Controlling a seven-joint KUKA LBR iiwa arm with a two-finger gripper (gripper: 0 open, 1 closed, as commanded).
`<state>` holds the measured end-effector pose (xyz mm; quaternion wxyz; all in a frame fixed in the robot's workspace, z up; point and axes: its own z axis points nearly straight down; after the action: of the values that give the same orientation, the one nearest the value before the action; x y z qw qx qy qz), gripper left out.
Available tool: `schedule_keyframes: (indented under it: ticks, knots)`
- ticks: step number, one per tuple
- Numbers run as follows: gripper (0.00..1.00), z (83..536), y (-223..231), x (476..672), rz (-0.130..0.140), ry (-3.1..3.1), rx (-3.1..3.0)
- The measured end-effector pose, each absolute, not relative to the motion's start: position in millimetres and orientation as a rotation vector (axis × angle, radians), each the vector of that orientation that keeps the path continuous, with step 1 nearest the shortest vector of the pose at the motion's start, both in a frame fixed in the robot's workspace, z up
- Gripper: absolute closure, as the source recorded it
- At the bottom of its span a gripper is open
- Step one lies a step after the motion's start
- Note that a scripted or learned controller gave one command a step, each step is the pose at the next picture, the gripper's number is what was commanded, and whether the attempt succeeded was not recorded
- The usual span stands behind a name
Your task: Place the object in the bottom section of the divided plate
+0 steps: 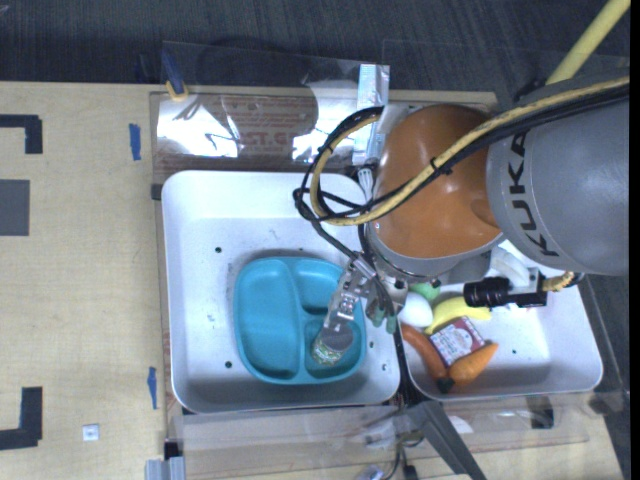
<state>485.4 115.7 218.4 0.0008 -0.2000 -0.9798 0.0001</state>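
A blue divided plate [265, 313] lies in the left white bin [200, 268], with one long section on its left and two smaller ones on its right. My gripper [338, 326] reaches down from the grey and orange arm over the plate's lower right section. A small shiny greyish-green object [328, 350] sits in that section, right at the gripper's tip. Whether the gripper grips it or merely touches it is unclear from this angle.
The right bin [560, 348] holds an orange carrot [472, 364], a red packet [452, 341], a yellow piece [462, 306], a white ball [415, 312] and a green bit [428, 290]. The arm's body and cables cover that bin's top half.
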Motion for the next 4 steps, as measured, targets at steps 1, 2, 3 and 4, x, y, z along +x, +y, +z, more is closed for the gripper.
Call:
schedule_keyframes:
  ticks: [1,2,3,4]
  knots:
    - [1.00,282.9,130.7,497.8,-0.002,-3.095,-0.545]
    - [1.00,294.7,227.2,522.8,-0.001,-3.081,-0.606]
    - [1.00,111.7,224.9,487.7,-0.002,-3.125,-0.311]
    - [1.00,88.3,183.3,498.2,-0.015,-3.059,-0.668]
